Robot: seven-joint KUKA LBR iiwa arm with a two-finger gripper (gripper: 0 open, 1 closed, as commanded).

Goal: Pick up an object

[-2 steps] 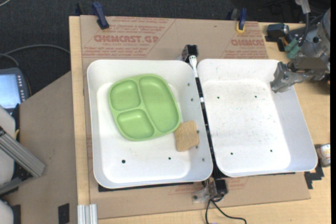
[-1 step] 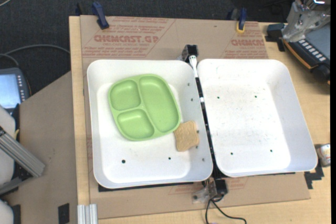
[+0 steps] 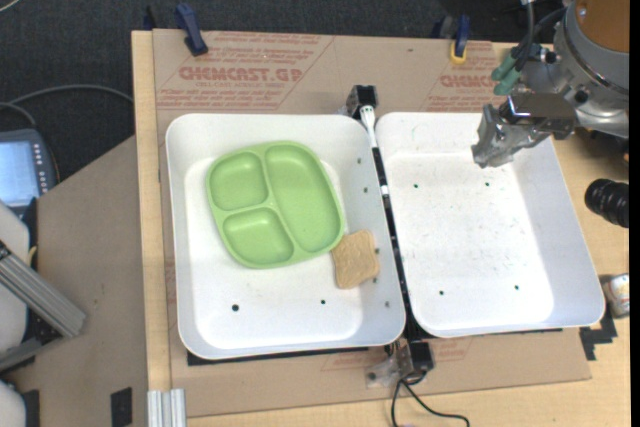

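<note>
Jaws: the jaws [image 3: 488, 153] hang over the far edge of the right bin [image 3: 560, 215], near its upper corner; whether they are released or clenched I cannot tell, and nothing shows between them.
Arm: it [image 3: 590, 45] comes in from the right, its grey wrist above the right bin's far rim.
Things to pick: both lie in the left bin [image 3: 190, 245], a green divided plate [image 3: 275, 205] and a tan sponge [image 3: 355, 260].
Direction from jaws: both things lie to the left of the jaws and nearer the camera, across the black divider [image 3: 382, 205] where the two bins meet.
Nearer thing: the sponge, just beside the divider and well apart from the jaws; the plate lies further left.
Sponge and plate: the sponge touches or slightly overlaps the plate's lower right rim.
Sponge axis: roughly square, slightly skewed, so no clear long axis.
Plate axis: its long axis runs from upper left to lower right, ending toward the sponge.
Likely next move: a judgement only, travel left over the divider, then descend on the sponge.
Risk: the plate rim beside the sponge may foul one side of the jaws.
</note>
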